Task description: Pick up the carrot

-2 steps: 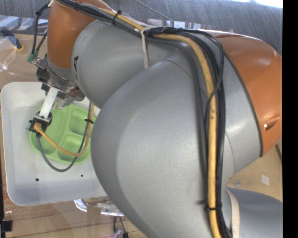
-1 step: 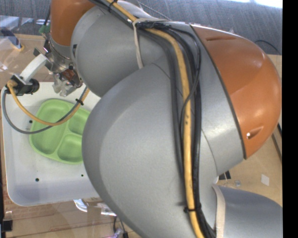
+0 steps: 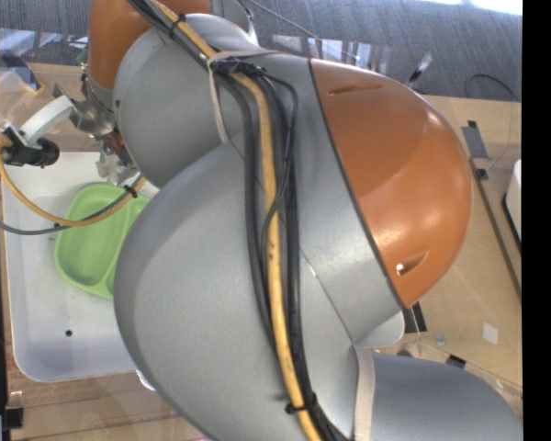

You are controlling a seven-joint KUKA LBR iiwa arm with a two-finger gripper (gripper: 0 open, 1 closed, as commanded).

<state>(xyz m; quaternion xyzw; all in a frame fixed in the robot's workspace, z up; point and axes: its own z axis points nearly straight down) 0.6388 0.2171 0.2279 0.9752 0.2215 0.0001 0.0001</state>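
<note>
The grey and orange arm [image 3: 285, 209] covers most of the camera view, reaching across to the left bin [image 3: 46, 338]. My gripper [image 3: 118, 171] hangs at the arm's far end over the back part of that bin, just above the upper rim of a light green dish [image 3: 87, 246]. The arm's body hides most of the gripper.
The green dish lies in the left white bin, partly under the arm. A yellow cable [image 3: 37, 211] loops from the wrist over the bin's back left. A white and black fitting [image 3: 28, 141] sticks out left of the wrist. The wooden bench [image 3: 496, 246] shows at right.
</note>
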